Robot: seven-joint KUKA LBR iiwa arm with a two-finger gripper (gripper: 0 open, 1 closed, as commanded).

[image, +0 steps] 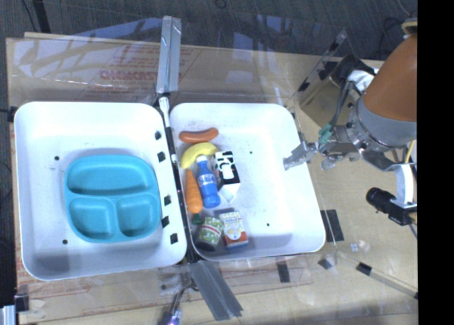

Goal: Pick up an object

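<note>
My jaws (pixel 301 155): state cannot be told | position: over right bin (pixel 284 114) rim | sausage (pixel 198 135), banana (pixel 198 152), bottle (pixel 207 183): well left of my jaws.

Orange band (pixel 396 82) over grey wrist; slim metallic end effector (pixel 296 159); teal cable bit; black side fitting.

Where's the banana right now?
In the right bin, against its left wall, the banana lies just below the sausage and above the blue bottle.
</note>
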